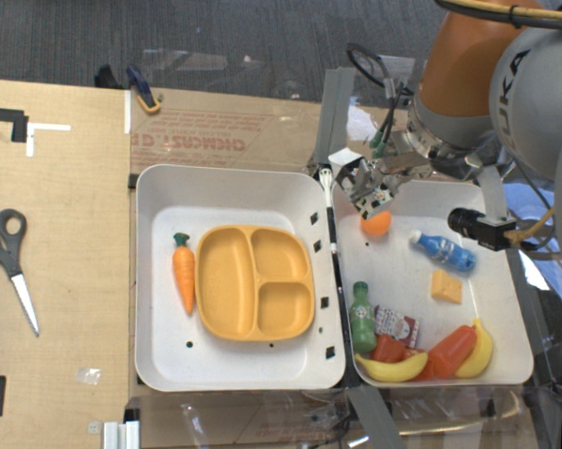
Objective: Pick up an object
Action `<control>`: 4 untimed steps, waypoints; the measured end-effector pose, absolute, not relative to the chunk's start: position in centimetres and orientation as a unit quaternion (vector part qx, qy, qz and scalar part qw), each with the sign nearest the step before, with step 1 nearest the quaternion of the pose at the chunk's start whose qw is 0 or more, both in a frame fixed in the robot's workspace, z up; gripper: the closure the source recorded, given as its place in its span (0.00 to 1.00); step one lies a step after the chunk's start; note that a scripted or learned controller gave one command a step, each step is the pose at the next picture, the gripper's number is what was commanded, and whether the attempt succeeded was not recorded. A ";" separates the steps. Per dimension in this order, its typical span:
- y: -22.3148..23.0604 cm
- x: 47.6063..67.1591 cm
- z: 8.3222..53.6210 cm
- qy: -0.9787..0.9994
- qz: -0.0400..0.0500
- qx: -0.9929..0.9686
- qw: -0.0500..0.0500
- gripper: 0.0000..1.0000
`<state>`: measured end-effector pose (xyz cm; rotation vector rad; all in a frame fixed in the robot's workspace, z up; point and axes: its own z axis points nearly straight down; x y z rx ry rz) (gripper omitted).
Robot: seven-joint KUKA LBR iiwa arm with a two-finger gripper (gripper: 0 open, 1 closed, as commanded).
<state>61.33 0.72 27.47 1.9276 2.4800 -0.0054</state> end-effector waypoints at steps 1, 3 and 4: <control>-6.4 63.1 31.9 0.820 -0.001 0.572 0.001 1.00; -22.1 53.9 17.7 0.742 -0.001 0.670 -0.001 1.00; -15.4 58.7 19.2 0.698 -0.001 0.716 0.000 1.00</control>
